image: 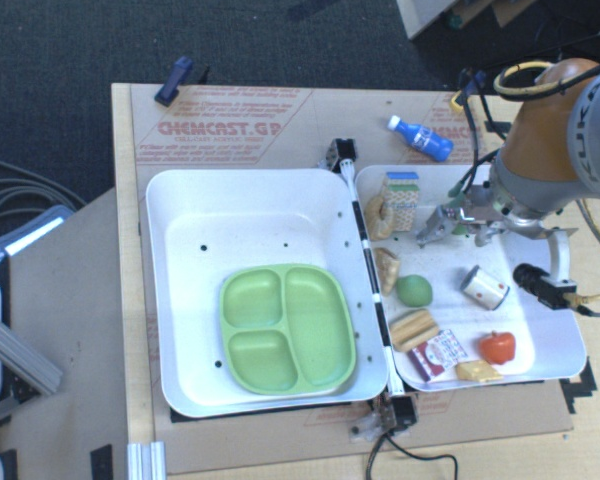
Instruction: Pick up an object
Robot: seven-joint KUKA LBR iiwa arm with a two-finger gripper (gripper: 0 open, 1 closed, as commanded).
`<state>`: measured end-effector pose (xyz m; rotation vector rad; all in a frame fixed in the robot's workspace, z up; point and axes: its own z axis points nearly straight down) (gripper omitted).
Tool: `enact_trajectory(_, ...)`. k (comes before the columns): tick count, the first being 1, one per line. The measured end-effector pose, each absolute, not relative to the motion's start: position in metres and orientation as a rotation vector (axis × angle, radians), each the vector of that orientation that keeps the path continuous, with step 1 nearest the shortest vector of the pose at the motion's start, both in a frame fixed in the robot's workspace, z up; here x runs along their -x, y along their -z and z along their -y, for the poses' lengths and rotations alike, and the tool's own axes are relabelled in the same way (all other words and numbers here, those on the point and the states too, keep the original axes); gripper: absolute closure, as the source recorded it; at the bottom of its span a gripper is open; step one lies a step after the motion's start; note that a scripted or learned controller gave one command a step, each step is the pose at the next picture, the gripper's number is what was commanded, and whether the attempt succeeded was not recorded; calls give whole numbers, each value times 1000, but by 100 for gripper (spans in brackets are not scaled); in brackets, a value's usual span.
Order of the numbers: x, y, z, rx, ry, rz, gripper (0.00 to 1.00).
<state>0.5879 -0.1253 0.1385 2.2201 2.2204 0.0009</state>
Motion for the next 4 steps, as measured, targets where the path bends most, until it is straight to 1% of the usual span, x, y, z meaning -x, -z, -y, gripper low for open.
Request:
enact_trajectory(1,-578,-118,168,-2223,2,-2222,0)
enact_trajectory(2,-626,-85,175,-2219,-1,-2222,0)
enact_trajectory(3,-661,-85,204,-2219,-1,-2221,0)
enact_trajectory(4,-662,-96,203,-2215,-2,-2220,100)
